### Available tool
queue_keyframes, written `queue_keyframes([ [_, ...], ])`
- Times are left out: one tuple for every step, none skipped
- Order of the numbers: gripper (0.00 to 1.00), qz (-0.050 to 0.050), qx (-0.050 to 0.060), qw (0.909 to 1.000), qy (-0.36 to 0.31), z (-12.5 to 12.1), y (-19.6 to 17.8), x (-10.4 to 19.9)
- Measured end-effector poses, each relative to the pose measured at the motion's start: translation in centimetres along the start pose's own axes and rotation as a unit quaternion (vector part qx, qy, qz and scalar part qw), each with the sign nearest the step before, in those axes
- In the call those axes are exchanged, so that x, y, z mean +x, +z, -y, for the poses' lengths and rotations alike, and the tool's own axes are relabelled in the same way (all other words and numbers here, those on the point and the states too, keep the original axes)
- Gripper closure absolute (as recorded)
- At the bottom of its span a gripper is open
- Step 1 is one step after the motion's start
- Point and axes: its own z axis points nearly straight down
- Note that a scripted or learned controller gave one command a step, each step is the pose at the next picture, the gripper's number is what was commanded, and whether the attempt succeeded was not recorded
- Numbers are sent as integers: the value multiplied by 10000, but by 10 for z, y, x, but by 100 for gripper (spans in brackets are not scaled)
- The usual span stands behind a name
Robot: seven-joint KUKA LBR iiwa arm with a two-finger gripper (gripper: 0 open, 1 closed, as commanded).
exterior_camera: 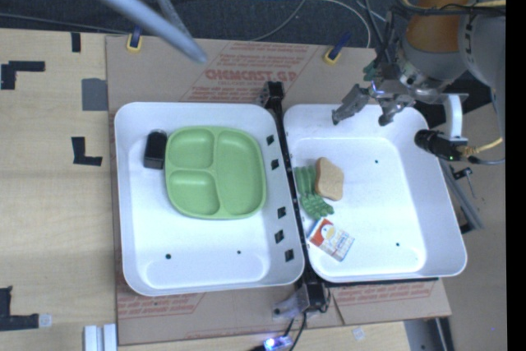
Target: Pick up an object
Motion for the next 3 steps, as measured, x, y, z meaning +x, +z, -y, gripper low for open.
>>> queue_keyframes([
  [0, 3, 19, 10000, -1, 5, 45, 2],
  [0, 1, 26, 10000, 3, 13, 107, -1],
  [0, 8, -4, 10000, -3, 13, 149, 0],
])
